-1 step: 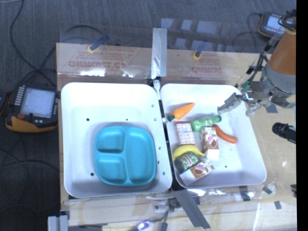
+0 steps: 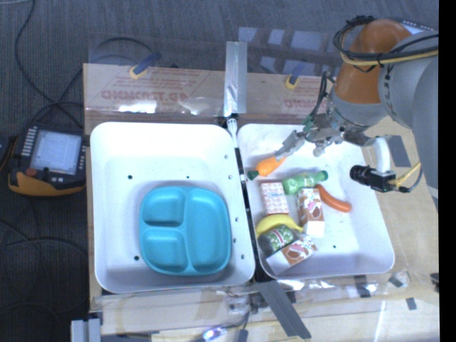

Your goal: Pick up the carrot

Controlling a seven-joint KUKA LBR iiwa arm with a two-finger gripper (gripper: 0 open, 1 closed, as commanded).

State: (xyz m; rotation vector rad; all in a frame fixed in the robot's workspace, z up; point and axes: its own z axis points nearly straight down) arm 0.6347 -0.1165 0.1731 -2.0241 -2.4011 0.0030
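Observation:
The carrot (image 2: 268, 165), orange with a green top pointing left, lies in the right bin (image 2: 370, 244) near its upper left corner. My gripper (image 2: 306, 147) hangs over the back of that bin, just up and to the right of the carrot. Its fingers are spread open, and the left fingertip (image 2: 290, 147) sits close to the carrot's thick end. Nothing is between the fingers.
Crowded below the carrot are a green bottle (image 2: 305, 182), an orange-red sausage (image 2: 335, 199), small cartons (image 2: 273, 197), a banana (image 2: 276, 224) and a dark can (image 2: 271, 242). A blue divided plate (image 2: 185, 228) lies in the left bin (image 2: 114, 155).

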